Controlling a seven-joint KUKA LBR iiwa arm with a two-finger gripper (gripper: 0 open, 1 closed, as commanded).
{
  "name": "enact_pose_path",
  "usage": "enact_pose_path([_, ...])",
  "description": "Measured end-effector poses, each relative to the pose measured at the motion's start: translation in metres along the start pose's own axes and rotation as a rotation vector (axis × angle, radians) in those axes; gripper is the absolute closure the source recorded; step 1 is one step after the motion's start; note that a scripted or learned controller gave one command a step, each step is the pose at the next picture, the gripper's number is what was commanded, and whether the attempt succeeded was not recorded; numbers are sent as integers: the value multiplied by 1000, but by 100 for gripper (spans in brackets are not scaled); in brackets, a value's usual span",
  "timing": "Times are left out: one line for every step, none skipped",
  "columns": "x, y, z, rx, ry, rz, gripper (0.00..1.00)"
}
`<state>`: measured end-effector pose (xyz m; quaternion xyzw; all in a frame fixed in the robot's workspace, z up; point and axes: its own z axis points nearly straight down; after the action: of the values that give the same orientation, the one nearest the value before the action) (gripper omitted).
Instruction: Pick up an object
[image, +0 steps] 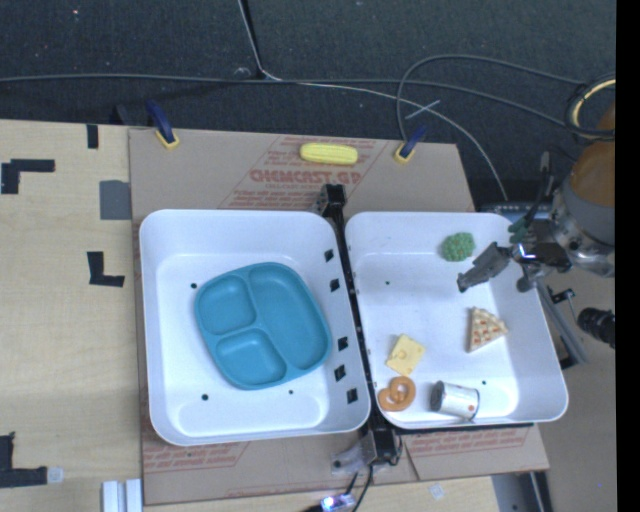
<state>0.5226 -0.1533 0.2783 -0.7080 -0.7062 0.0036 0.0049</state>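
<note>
Orange-crusted pizza slice (485, 329) in right bin (535, 400), tip pointing up-left.

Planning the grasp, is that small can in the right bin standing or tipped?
Tipped: the can lies on its side near the right bin's front wall.

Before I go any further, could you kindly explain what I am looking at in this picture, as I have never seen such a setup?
You are looking down at a slant from one fixed camera above a bench. Two shallow white bins sit side by side. The left bin holds a blue divided plate. The right bin holds toy food: a green broccoli piece, a pizza slice, a yellow cheese piece, an orange ring like a doughnut and a small white cylinder with a dark end. A yellow corn cob lies on the cardboard behind the bins. The machine entering from the right is a robot arm; its gripper hangs over the right bin, between the broccoli and the pizza, with nothing visible between its fingers.
</note>
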Motion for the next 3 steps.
enact_pose_path([0,2,-6,-11,-2,-4,0])
enact_pose_path([2,3,59,-5,-1,-3,0])
enact_pose_path([-2,4,122,-4,-1,-3,0])
